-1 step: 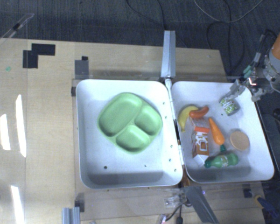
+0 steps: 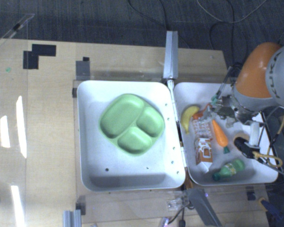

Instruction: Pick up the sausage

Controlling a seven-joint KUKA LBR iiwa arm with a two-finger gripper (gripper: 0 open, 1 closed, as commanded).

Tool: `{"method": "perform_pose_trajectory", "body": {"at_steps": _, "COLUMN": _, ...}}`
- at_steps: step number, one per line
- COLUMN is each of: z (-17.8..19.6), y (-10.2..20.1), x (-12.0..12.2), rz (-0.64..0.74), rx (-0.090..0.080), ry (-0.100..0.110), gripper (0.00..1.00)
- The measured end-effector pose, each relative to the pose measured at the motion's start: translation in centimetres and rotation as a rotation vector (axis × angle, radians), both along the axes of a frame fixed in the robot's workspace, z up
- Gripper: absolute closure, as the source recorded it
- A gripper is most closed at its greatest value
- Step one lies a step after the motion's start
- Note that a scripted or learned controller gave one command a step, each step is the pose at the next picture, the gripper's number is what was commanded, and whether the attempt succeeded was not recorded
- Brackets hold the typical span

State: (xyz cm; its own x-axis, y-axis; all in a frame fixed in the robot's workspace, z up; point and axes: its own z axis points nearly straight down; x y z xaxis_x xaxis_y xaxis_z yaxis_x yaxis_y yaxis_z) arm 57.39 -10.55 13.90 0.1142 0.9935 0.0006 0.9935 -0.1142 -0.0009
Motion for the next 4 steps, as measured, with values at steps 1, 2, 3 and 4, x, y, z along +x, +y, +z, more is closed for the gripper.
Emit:
{"method": "perform_pose_trajectory", "body": {"at_steps": 1, "z": -4.5, "y": 0.0, "x": -0.1, "rz": -0.093, "rx": 0.004, "ry": -0.018, "gripper": 0.0}}
{"method": "perform_pose_trajectory", "body": {"at_steps": 2, "z": -4.4, "y": -0.7, "x": 7.3, "rz": -0.18, "rx": -0.001, "ry": -0.025, "gripper": 0.0}}
{"method": "perform_pose_trajectory", "body": {"at_steps": 3, "z": -4.5, "y": -3.7, "x": 10.1, "rz": -0.166, "rx": 0.007, "ry": -0.009, "gripper": 0.0}}
{"method": "perform_pose_trajectory", "body": {"at_steps": 4, "z": -4.2, "y": -6.4, "x": 8.2, "rz": -0.271, "rx": 0.026, "ry": -0.024, "gripper": 0.0}}
